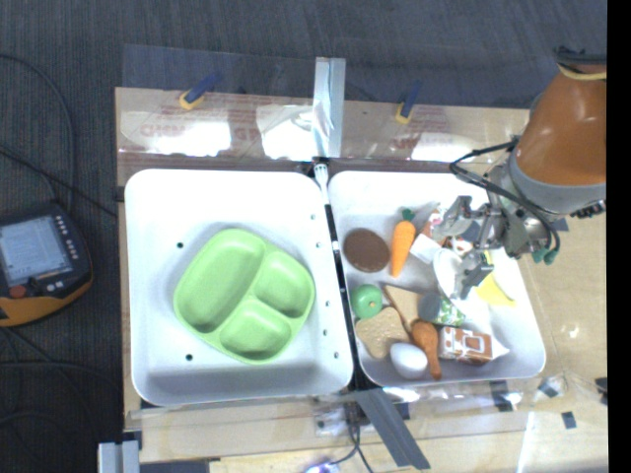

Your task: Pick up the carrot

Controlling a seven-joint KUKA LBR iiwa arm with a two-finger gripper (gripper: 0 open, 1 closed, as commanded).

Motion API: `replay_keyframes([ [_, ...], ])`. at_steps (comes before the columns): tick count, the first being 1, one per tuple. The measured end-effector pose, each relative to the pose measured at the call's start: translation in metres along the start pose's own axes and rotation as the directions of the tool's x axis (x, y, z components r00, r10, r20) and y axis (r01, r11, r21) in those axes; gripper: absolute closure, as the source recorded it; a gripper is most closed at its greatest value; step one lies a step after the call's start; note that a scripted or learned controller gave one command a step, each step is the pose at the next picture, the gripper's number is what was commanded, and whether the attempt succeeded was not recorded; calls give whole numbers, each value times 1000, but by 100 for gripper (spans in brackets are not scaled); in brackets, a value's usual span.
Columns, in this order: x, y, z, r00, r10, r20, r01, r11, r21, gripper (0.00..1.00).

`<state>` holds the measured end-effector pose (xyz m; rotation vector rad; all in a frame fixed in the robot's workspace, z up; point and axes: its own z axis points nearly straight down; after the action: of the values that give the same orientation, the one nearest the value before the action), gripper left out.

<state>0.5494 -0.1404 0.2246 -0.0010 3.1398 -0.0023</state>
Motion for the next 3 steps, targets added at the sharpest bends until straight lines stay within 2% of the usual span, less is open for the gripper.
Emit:
replay_keyframes([
  [1, -26, 18, 118, 1000, -18, 22, 18, 1000, 3, 0],
  [2, -46, 35, 125, 999, 39, 21, -39, 999, 5, 0],
  [3, -49, 36, 111, 999, 37, 32, -38, 999, 7, 100],
])
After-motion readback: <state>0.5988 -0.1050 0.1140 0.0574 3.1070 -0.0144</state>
